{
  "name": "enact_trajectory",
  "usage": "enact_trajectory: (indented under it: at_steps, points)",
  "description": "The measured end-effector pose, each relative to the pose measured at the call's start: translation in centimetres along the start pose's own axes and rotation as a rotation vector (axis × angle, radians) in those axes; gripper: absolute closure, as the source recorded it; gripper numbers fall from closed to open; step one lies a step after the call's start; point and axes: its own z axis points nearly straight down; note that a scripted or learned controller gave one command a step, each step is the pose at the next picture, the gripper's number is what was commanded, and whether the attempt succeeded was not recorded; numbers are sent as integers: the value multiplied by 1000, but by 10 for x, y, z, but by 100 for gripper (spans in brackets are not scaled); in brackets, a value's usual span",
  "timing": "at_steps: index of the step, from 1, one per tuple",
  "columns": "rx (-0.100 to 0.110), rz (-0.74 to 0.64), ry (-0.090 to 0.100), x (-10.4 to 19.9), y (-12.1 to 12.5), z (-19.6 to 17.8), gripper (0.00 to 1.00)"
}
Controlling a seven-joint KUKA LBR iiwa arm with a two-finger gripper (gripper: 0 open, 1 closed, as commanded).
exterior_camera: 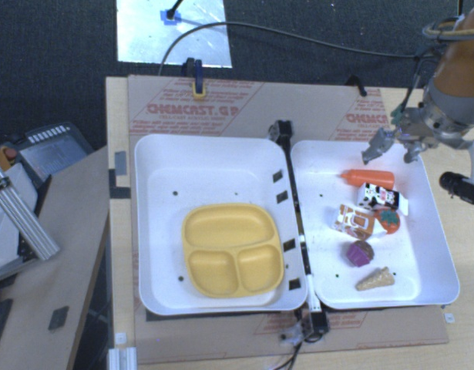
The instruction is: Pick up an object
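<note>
Room: dark carpet lies behind the surface, with a shiny metal sheet [173, 21] on it at the far side and a black cable [298, 33] trailing across toward the right.
Far left: a second, lower tabletop [59, 230] carries a grey device [48, 149] and a ribbed metal bar [21, 214].
Surface: a brown printed board [244, 102] sits under both bins, pinned at its far edge by a yellow clamp [196, 79].
Left bin: the white bin [163, 168] holds a yellow divided plate [233, 249] lying flat toward its near side.
Right bin: the other white bin [429, 284] holds the pickable things in a loose cluster: an orange carrot-shaped toy [368, 178] farthest back, a black-and-white carton [381, 199] just beside it, a small printed box [354, 220] touching an orange-and-teal round toy [388, 220], then a purple toy [360, 253] and a tan wedge [375, 279] nearer the front.
Tool: the tool [392, 151] hangs above the far right part of the right bin, its two fingers spread apart with nothing between them.
Step in hand: likely choosing and lining up on a target.
Doing it well: the carrot-shaped toy is nearest and has free space on its far side; straddling its narrow width looks safest. The carton close alongside could catch a finger, so the descent should be straight down and centred.
</note>
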Motion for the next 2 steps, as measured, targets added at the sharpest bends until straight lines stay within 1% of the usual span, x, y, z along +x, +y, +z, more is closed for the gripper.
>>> enact_trajectory:
  at_steps: [1,2]
  points:
    - [-12,-2,-2,0,2,-8,0]
    - [-11,-4,-2,7,3,35,0]
